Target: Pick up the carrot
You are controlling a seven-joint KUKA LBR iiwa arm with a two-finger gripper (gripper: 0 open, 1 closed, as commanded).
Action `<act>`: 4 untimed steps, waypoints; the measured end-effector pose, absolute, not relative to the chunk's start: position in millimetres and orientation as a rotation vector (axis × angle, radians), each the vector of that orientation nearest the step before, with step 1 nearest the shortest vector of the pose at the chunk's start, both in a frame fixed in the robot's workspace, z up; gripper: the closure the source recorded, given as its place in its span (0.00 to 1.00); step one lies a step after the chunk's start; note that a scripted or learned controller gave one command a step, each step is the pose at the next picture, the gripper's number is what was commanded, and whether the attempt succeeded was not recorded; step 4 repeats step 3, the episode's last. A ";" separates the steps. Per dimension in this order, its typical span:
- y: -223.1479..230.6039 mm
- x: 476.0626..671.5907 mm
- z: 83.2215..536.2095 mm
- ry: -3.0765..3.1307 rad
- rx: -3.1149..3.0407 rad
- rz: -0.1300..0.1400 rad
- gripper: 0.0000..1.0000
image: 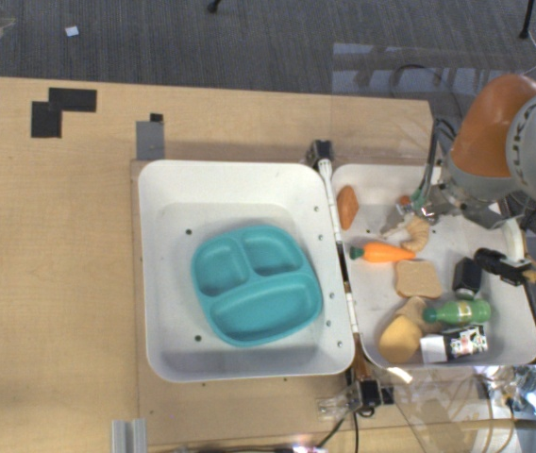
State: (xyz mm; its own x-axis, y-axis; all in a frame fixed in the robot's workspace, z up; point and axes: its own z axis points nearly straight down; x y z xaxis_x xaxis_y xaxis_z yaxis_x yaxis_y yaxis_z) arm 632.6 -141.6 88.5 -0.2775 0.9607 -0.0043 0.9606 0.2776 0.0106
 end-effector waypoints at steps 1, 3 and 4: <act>-89.8 573.6 88.7 2.492 1.904 0.011 0.00; -42.2 613.7 188.6 2.145 2.287 0.016 1.00; -42.2 613.7 188.6 2.145 2.287 0.016 1.00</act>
